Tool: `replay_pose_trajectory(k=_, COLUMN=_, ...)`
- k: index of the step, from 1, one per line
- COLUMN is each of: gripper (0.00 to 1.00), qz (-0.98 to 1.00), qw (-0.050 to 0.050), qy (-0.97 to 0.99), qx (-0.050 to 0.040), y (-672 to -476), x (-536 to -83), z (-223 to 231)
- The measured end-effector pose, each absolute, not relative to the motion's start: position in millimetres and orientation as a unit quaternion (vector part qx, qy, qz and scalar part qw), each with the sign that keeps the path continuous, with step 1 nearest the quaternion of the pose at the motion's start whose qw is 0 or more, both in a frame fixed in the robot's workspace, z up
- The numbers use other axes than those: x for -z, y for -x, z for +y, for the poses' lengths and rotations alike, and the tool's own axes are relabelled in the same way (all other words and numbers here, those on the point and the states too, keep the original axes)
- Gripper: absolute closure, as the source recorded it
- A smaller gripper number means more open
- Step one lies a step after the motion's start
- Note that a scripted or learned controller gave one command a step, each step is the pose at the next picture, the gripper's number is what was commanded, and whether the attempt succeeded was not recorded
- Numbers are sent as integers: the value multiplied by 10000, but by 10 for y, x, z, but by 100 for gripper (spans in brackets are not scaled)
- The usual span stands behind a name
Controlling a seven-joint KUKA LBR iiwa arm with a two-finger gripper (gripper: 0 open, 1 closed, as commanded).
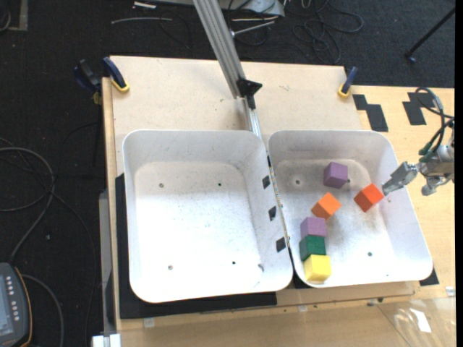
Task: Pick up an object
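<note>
The end effector (406, 177) is hanging at the right bin's (405, 255) edge, its opening impossible to judge from here, angling toward the red-orange block (369, 196) just beside it, probably the easiest reach.

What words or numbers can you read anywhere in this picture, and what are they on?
None can be read.
The grey device at the bottom left has rows of buttons, too small and blurred to read.
The blocks, such as the red block, and the white bins carry no writing.
</note>
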State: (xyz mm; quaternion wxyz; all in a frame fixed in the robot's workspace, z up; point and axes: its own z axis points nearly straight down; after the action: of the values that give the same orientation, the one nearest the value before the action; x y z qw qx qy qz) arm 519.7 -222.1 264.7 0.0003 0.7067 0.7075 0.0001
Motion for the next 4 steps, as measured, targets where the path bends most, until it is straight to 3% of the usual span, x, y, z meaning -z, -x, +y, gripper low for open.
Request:
replay_pose_trajectory(k=1, gripper=0, qz=7074, qw=3, qy=-7068, qx=0, y=-5197, x=-2647, z=-2222)
replay_pose_trajectory(k=2, gripper=0, qz=7087, qw=-15, qy=-7055, qx=2, y=-5493, x=-1309, z=-1609)
replay_pose_trajectory(k=3, gripper=0, qz=7063, qw=-7, qy=-7079, qx=7, y=-5960, x=-1059, z=-1520)
replay_pose_trajectory(k=4, gripper=0, qz=7078, qw=21, qy=-7064, qx=-13, y=-5932, x=-1454, z=-1459)
